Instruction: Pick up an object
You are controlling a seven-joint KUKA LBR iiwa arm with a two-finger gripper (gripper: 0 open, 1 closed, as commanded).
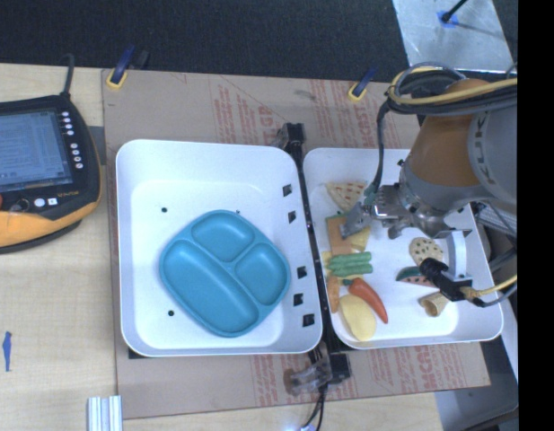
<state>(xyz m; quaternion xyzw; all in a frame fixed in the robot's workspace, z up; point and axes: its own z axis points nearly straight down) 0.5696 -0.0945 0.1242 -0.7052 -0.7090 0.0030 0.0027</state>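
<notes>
Camera view: tool [356, 226] state unclear, crowded by green beans [350, 263]; red pepper [370, 299] nearby.

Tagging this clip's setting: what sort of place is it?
Likely a robotics lab bench: a teach pendant, two white bins clamped to cardboard, and toy food under the gripper.

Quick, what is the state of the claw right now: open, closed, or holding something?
Claw: low in the right bin, over the toy food near the green beans; open or closed cannot be told, and nothing is seen held.
</notes>
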